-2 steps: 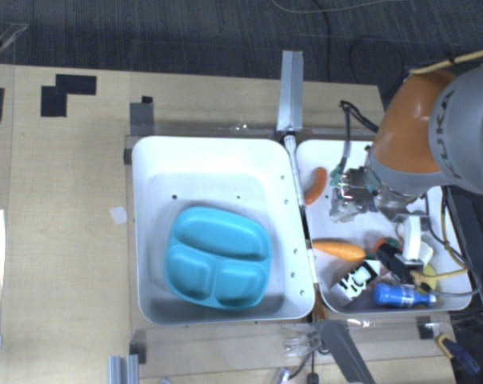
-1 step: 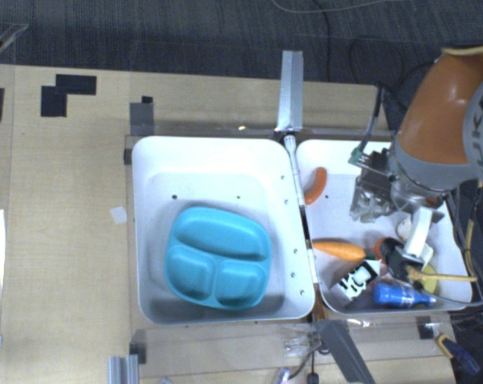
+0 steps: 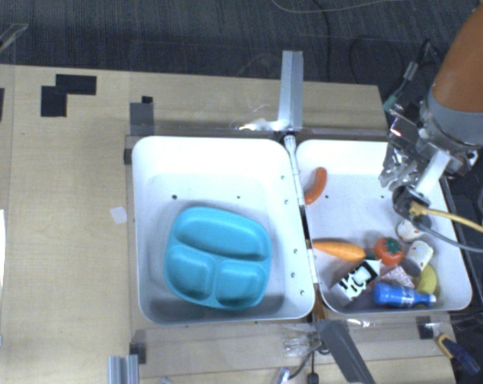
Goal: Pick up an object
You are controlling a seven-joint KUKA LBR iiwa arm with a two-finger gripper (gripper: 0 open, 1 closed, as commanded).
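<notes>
Bench is carrying two bins. Left bin is holding a blue divided plate. Arm, cut off at the frame edge, is reaching over the right bin. Pincer is hanging over its far right part, blurred, so I cannot tell how wide it is. Carrot, sausage, blue bottle and tomato are lying in the right bin. Small items are crowding its near right corner and are hard to make out.

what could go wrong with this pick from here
1. The tomato and bottle lie packed among other small things in the near corner of the right bin. A grab there may catch two things or push neighbours aside.
2. The gripper hangs close to that bin's right wall, so a descent here might clip the rim.
</notes>
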